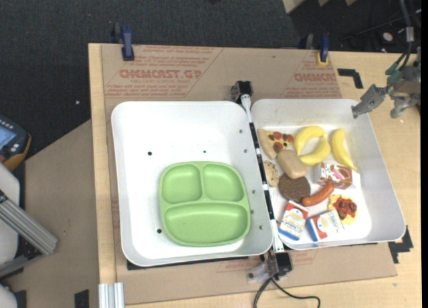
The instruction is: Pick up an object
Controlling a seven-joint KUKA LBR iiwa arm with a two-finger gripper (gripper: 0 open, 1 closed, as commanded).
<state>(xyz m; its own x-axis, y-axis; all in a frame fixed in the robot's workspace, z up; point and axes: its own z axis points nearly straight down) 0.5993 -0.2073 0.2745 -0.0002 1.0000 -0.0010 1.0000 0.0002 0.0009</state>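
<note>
**Toy food untouched in the far bin: approach not yet begun**

The toy food sits heaped in the white bin on the view's right. I count two bananas, one curled and one straighter just beside it, plus a tan bread roll, a dark round patty, a sausage and two small cartons near the front edge. Most pieces touch or overlap a neighbour. The other bin carries a green divided plate.

The gripper hangs outside the food bin, off its back right corner and well apart from every item. It carries nothing that I can see. Whether it is spread or closed I cannot tell from this angle.

My read is that we are at the very start: nothing picked, target not yet committed. The next move calls for bringing the gripper over the bin and down onto one piece. I would favour the straighter banana, since it is nearest the gripper and has bare floor on its outer side. The pile's middle is crowded, so a descent there risks pinching two things or nudging them aside.
</note>
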